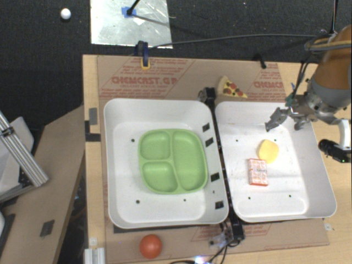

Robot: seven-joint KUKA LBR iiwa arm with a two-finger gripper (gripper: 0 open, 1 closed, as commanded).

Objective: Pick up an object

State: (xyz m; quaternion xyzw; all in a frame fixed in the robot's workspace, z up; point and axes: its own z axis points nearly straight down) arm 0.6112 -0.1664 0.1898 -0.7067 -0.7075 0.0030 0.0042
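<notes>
Reaching in from the right, the grey arm with orange band (330, 70) angles down over the right white bin (308, 202). Two-finger gripper (287, 120) hangs above the bin's upper area, fingers spread, nothing between them. Yellow rounded object (268, 150) lies below it, apart; small red-and-white box (257, 172) sits just beside that. Green divided plate (172, 160) rests in the left white bin (118, 147).

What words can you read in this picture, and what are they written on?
"CHEMCAST GP" in red print on the brown paper sheet behind the left bin.
The same red print, partly cut off and too blurred to read, on the sheet behind the right bin.
The small red box in the right bin has print too small to read.
</notes>
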